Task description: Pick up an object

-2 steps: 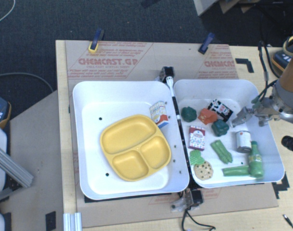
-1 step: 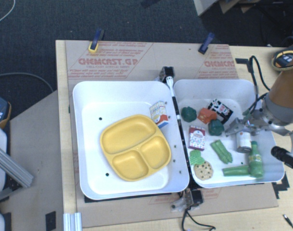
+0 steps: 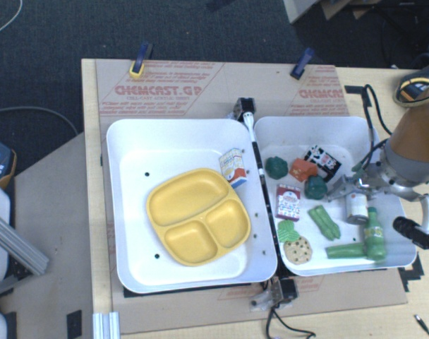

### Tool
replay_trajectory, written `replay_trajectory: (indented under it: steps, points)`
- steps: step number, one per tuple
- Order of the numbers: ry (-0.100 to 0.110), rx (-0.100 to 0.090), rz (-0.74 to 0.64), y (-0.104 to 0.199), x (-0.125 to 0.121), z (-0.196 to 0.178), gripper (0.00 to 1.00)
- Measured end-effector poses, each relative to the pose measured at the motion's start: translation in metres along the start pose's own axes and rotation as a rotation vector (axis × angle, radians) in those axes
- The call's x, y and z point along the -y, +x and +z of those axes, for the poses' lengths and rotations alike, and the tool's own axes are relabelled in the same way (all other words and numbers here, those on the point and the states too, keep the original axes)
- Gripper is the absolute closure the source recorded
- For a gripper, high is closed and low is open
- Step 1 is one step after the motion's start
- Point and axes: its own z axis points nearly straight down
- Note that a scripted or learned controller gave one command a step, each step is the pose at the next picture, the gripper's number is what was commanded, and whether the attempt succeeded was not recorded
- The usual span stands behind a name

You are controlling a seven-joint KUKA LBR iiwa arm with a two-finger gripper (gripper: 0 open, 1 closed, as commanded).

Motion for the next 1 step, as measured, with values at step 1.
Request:
replay_trajectory:
  steps: [1]
  points:
    - [-0.004,0.003,0.001,-0.0008,-0.0006,-0.0113,1.0]
